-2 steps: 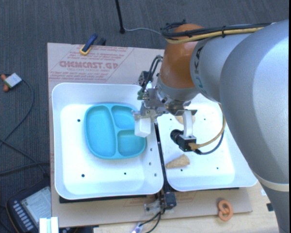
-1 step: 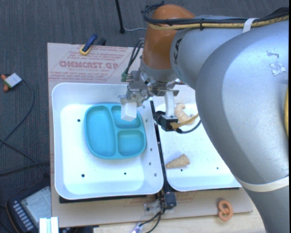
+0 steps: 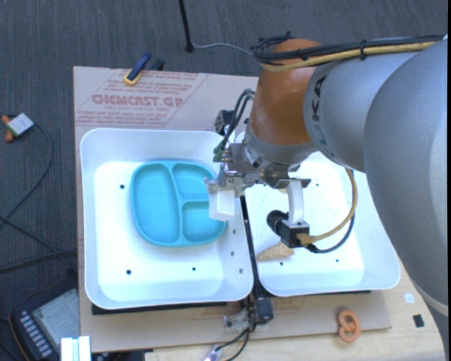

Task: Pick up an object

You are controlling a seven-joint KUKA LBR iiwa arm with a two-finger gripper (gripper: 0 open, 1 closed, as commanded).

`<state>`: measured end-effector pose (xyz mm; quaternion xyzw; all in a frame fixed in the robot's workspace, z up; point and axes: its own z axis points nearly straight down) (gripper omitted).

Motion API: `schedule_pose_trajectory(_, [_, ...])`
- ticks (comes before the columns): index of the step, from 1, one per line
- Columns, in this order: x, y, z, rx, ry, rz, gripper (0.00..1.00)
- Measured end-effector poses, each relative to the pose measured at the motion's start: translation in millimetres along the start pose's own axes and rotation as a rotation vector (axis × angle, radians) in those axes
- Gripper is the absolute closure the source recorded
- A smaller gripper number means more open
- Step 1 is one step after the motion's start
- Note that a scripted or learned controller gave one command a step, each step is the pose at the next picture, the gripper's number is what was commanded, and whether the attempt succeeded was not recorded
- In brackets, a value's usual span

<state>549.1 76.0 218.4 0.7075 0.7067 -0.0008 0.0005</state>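
Observation:
A light blue divided plate (image 3: 169,204) lies flat in the left bin (image 3: 109,277). A small tan wedge-shaped piece (image 3: 275,253) rests in the right bin (image 3: 361,265) near the divider. My gripper (image 3: 225,195) hangs over the divider between the two bins, at the plate's right edge. Its white tip overlaps the plate's rim from this angle. The orange band and the grey arm cover much of the right bin, and nothing shows held in the gripper.
Both bins sit on a cardboard sheet (image 3: 146,100). A black cable fitting (image 3: 288,230) hangs from the wrist over the right bin. An orange ring (image 3: 349,325) lies on the board in front, and a blue and yellow tool (image 3: 137,68) at the back.

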Motion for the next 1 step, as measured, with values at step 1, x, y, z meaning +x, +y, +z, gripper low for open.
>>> schedule_pose_trajectory(1, [19.6,41.5,18.5,0.001,0.001,-0.001,1.00])
